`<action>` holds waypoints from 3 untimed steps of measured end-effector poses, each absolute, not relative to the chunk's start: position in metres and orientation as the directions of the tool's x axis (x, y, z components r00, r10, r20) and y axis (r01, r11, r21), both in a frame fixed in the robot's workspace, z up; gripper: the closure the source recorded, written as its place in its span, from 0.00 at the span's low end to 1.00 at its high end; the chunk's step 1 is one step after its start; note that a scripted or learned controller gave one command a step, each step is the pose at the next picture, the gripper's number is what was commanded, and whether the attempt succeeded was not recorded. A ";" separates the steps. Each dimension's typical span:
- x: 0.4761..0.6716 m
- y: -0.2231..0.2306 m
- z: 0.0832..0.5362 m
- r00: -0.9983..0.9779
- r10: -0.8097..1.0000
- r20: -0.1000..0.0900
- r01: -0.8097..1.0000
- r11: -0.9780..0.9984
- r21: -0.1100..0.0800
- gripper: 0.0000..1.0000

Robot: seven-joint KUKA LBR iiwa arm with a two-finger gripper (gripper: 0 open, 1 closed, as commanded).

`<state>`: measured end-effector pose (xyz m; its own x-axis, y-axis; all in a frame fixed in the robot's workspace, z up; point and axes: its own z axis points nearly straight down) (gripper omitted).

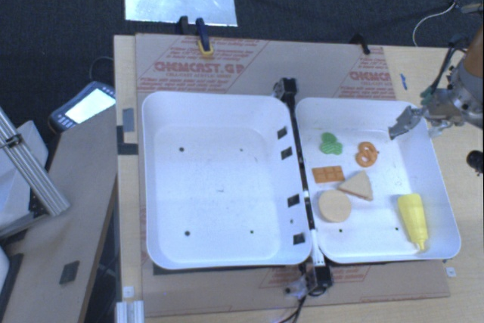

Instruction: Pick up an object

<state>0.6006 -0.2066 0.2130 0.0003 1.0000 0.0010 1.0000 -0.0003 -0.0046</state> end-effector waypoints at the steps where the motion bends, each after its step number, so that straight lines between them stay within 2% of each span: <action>1: 0.661 -0.206 0.229 -0.006 1.000 -0.002 1.000 0.006 0.008 0.00; 2: 0.613 -0.206 0.132 0.000 1.000 0.003 1.000 0.000 -0.009 0.00; 3: 0.637 -0.174 0.121 -0.008 1.000 0.000 1.000 0.008 0.004 0.00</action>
